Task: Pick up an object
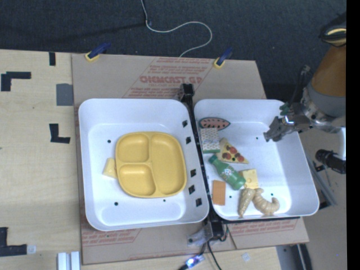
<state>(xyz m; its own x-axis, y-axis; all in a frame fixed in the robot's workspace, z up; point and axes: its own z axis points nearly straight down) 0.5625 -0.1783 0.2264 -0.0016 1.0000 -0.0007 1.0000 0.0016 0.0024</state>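
The right bin (281,159) holds several toy foods along its left and front side: a watermelon slice (214,122), a pizza slice (233,152), a green bottle (226,171), a yellow cheese piece (250,177), an orange block (219,192), and tan pieces (259,201). My gripper (275,131) hangs over the bin's far right part, well right of the foods, with nothing seen in it. The left bin (93,151) holds a yellow divided plate (151,163).
A small yellow piece (109,167) peeks out from under the plate's left edge. A black divider clip (187,91) sits between the bins at the back. A white cable (180,27) loops behind the cardboard. The arm's orange band (331,72) stands at the right.
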